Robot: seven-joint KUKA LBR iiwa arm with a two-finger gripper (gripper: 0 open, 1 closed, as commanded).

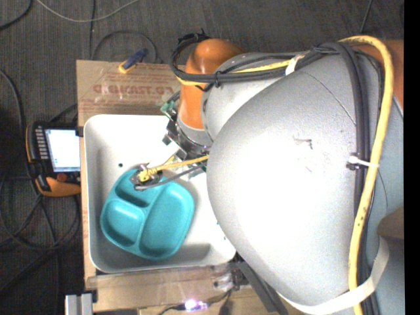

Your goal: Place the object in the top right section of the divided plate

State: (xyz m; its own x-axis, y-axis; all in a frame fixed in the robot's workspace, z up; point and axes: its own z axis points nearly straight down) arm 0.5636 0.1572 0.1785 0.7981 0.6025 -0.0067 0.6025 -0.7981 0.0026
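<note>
Gripper is seen at the upper rim of the teal divided plate in the white bin. Whether it is open cannot be told. A small pale object is seen at its tip and might be dropped off the rim.

The floor is a dark grey carpet with a fine ribbed weave, seen from 8 o'clock round to 12 o'clock. A thin pale cable curves over it near 11 o'clock. A sheet of brown cardboard with faded red print lies at 10 o'clock, and a small blue and yellow object rests at its upper edge. At 9 o'clock a handheld unit with orange trim shows a lit screen. A small bright light glows at 6 o'clock.
</note>
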